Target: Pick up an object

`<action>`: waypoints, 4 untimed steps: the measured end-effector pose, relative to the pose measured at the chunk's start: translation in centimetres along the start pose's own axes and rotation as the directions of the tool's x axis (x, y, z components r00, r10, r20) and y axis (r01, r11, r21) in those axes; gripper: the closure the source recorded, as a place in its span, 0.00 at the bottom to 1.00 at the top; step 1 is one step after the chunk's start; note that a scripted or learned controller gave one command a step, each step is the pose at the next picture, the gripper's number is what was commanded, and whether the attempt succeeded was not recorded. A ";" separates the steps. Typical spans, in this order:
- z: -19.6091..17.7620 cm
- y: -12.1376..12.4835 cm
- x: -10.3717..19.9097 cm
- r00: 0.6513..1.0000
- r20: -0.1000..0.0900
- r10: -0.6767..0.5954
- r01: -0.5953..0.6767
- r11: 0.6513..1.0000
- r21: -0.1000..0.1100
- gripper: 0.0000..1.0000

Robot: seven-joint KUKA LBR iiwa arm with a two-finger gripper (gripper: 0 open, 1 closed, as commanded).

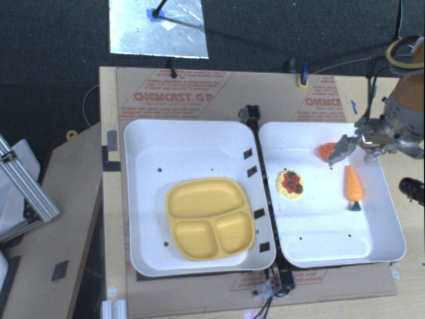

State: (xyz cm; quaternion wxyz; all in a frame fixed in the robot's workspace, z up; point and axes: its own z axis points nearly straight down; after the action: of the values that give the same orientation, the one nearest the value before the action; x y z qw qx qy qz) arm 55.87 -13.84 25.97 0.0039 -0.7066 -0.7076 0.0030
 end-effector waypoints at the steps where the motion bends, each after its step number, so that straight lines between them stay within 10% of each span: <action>1: -0.6 0.2 0.0 1.000 0.002 -0.003 0.003 1.000 -0.011 0.00; 4: 14.6 0.7 -0.9 1.000 0.001 0.001 -0.001 1.000 -0.008 0.00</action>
State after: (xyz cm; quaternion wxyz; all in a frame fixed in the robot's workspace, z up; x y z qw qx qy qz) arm 56.41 -14.76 11.33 0.0006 -0.7068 -0.7074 0.0004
